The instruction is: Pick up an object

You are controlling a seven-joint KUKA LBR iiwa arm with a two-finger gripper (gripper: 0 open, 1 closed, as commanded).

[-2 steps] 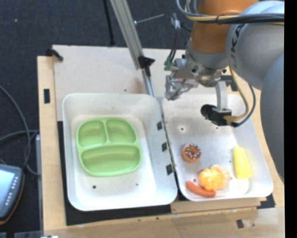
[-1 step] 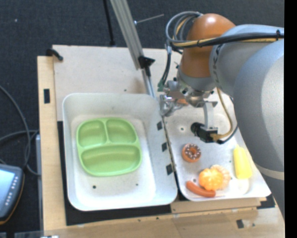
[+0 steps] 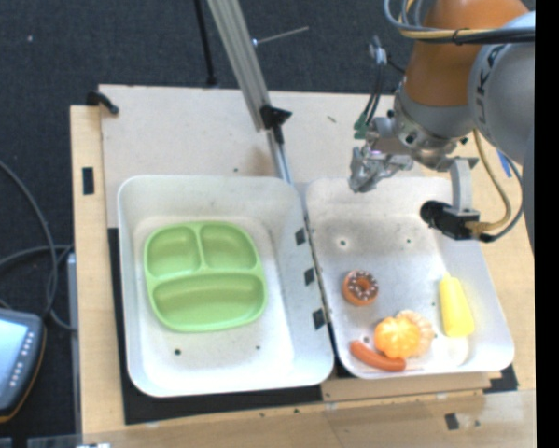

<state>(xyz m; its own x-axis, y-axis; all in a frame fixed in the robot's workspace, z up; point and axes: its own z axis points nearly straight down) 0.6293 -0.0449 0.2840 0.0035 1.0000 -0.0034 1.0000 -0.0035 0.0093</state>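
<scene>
The right bin [image 3: 405,236] holds a brown doughnut [image 3: 360,287], an orange fruit [image 3: 403,334], a red sausage [image 3: 377,356] and a yellow corn cob [image 3: 455,306], all toward its near side. My gripper [image 3: 364,177] hangs over the bin's far left corner, well apart from those objects, with nothing visibly between its fingers. The grey arm with its orange band reaches in from the upper right.
The left bin [image 3: 148,203] holds a green divided plate [image 3: 204,274]. A slanted metal post [image 3: 246,63] rises behind the bins, ending near their shared far edge. A black cable fitting [image 3: 442,217] hangs over the right bin's far right side.
</scene>
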